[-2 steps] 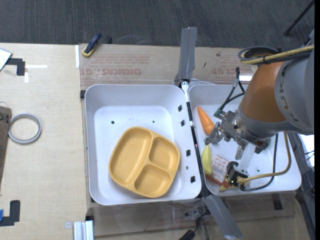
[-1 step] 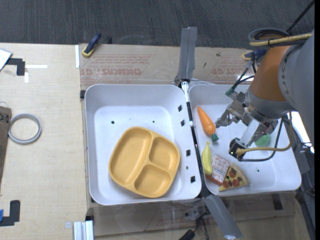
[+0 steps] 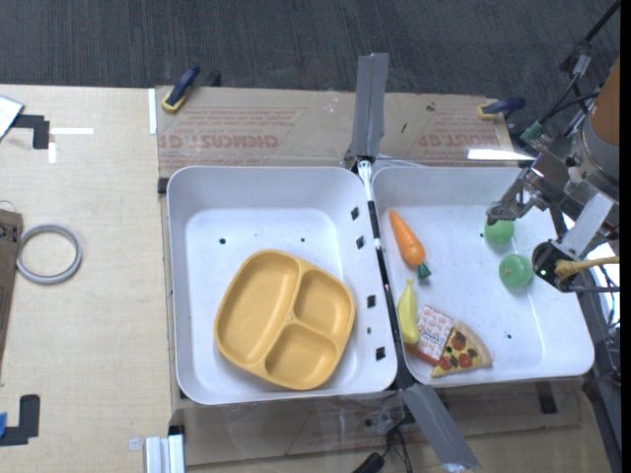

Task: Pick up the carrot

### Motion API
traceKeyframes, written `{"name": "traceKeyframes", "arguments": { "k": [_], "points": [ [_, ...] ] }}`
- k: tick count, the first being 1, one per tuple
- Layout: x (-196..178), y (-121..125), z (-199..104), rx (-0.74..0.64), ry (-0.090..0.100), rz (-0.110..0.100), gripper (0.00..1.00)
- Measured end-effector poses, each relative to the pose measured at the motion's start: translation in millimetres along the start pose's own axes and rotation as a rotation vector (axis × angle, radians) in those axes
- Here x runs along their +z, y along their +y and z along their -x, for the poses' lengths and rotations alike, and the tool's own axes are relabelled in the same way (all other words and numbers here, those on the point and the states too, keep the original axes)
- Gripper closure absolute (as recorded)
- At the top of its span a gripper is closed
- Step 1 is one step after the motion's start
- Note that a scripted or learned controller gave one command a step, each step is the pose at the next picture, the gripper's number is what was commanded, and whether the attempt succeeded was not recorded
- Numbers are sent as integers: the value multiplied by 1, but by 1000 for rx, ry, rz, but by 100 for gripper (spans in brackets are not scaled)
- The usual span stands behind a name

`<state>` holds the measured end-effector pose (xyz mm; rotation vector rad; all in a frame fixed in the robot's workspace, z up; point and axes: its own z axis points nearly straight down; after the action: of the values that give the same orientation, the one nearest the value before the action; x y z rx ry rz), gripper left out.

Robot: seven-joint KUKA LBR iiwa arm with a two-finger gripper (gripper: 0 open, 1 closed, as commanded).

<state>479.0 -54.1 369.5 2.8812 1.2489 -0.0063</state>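
The orange carrot (image 3: 406, 238) with a green stub lies tilted in the right bin (image 3: 463, 187), close to its left wall and the divider. My gripper (image 3: 511, 208) hangs over the right bin's far right part, just above a small green ball (image 3: 500, 232). It is well to the right of the carrot and apart from it. Nothing is seen held in it.
In the right bin lie a second green ball (image 3: 516, 271), a yellow banana (image 3: 407, 311), a patterned square piece (image 3: 432, 328) and a pizza slice (image 3: 461, 351). The left bin (image 3: 197, 205) holds a yellow divided plate (image 3: 286, 318). A tape roll (image 3: 46, 253) sits on the bench at left.
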Motion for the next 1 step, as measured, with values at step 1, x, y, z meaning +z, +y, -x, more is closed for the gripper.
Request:
{"name": "traceKeyframes", "arguments": {
  "k": [1],
  "points": [
    [137,-36,-36,62,-1,-2,0]
  ]
}}
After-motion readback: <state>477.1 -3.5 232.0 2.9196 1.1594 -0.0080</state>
